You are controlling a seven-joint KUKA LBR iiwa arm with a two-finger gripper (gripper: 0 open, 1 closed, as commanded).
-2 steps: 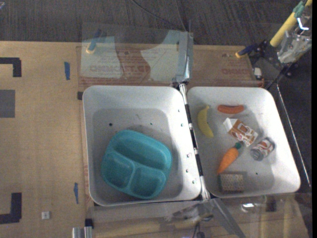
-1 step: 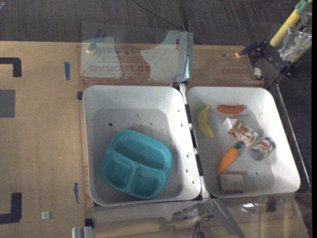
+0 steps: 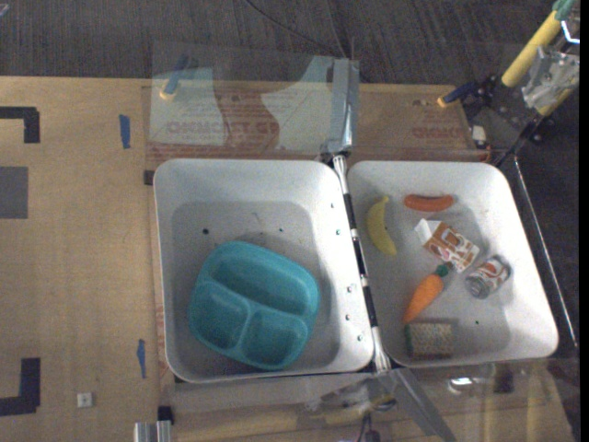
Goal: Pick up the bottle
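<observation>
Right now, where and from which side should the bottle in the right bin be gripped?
Probably across the middle of the bottle, coming straight down. It seems to lie on its side, long axis slanted, with the carrot and packet close on its left, so span its narrow width.

The yellow-handled apparatus (image 3: 550, 52) at the top right is cut off by the frame's edge, so its full form cannot be made out. The printing on the small packet (image 3: 451, 245) and on the can-like item (image 3: 487, 276) is too blurred to read. The worktop (image 3: 74, 274) runs off the left and bottom edges.
</observation>
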